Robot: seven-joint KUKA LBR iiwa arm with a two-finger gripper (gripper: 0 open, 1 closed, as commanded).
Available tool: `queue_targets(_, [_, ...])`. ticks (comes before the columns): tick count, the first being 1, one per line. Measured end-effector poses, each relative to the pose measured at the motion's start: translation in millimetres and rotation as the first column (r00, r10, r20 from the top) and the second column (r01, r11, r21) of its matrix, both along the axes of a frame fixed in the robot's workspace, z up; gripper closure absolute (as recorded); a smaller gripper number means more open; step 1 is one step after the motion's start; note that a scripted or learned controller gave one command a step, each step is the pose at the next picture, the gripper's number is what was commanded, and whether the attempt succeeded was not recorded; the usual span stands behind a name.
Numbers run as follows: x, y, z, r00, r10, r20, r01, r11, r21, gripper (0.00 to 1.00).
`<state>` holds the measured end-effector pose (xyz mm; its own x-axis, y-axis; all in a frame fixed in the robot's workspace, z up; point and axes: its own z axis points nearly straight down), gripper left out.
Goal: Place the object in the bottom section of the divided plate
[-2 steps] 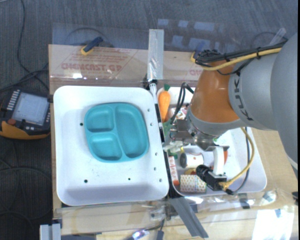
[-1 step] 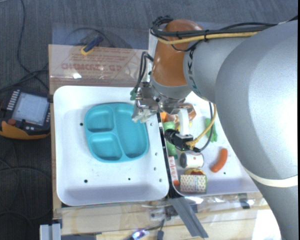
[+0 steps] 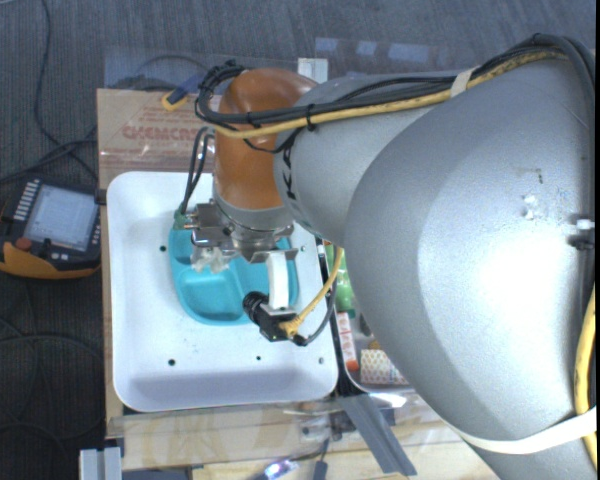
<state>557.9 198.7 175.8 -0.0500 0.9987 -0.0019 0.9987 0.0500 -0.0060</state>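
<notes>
Readable text, you get little here. Cardboard sheet (image 3: pixel 145 128) behind left bin: faded red print, looks like "CHEMCR…", rest hidden behind arm. Small packet (image 3: pixel 378 368) in right bin: printed label, too small to read. Handheld pendant (image 3: pixel 48 226) on floor at left: lit screen, contents blurred, no digits legible. White tag (image 3: pixel 313 69) at top edge of worktop: no legible marking. Nothing else readable.

The divided plate (image 3: pixel 212 296) is set in the left bin (image 3: pixel 145 363), directly beneath the gripper (image 3: pixel 218 256); the right bin (image 3: pixel 352 373) lies behind the arm (image 3: pixel 460 228).
</notes>
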Motion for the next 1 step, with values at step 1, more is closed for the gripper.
queue_targets(1, [0.1, -0.3, 0.1, 1.000, 0.000, 0.000, 0.000, 1.000, 0.000, 0.00])
